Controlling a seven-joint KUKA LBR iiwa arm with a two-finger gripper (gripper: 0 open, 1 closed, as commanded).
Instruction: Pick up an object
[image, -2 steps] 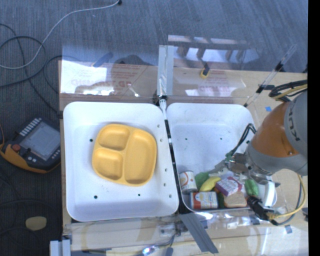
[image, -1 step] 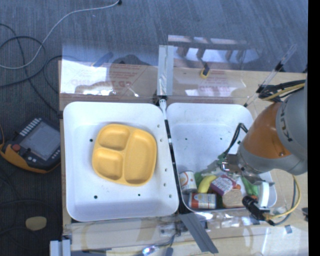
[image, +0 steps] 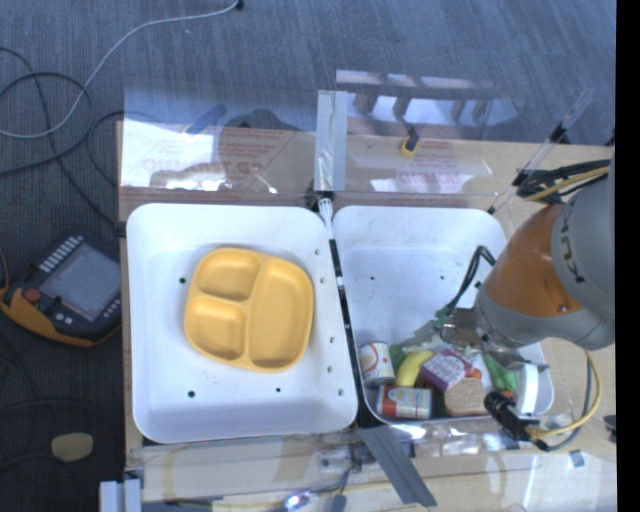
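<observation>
A: How much room was there around the arm?

B: Plenty off to the far side. The left bin (image: 150, 330) held just a yellow divided tray (image: 248, 306), well apart from the gripper (image: 462, 332), with bare white floor around it. The right bin (image: 400, 235) was open across its whole upper half, the stretch beyond the gripper toward the bin's far rim. The crowding was all at the near edge, directly under and beside the gripper.

A: What lay there?

B: A tight cluster against the near wall. A purple box (image: 446, 370) sat just below the gripper, a tan block (image: 464, 397) beyond it against the rim, a red-labelled can (image: 404, 402) lying on its side further out, a yellow banana (image: 413, 366) just beside the box, and a small round tin (image: 375, 360) nearest the divider between the bins.

A: And the jaws?

B: The wrist, with its orange band (image: 530, 265), covered them from above. I could not tell how they stood, nor whether anything sat between them.
</observation>
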